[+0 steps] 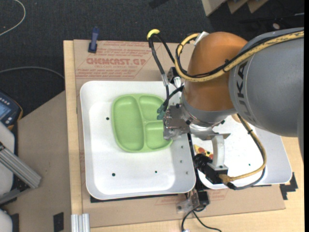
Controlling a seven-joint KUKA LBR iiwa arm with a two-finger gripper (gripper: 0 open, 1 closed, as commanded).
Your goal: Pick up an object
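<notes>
Green divided plate [136,123], 3 compartments, lies flat in left bin [96,173], toward its upper right. Arm's orange band [212,76] and wrist hang over plate's right edge, near wall between 2 bins. Gripper [170,124] low at that edge; tool state: cannot tell. Plate looks seated on bin floor, so judged not lifted. Left: secure grasp, raise clear

A divided tray [133,124] lies in the left bin [96,168], toward its right wall. The right bin [277,173] sits just beside it on the worktop [120,57]. The arm [241,91] overhangs the boundary between them, its claw [169,124] at the tray's right edge.
</notes>
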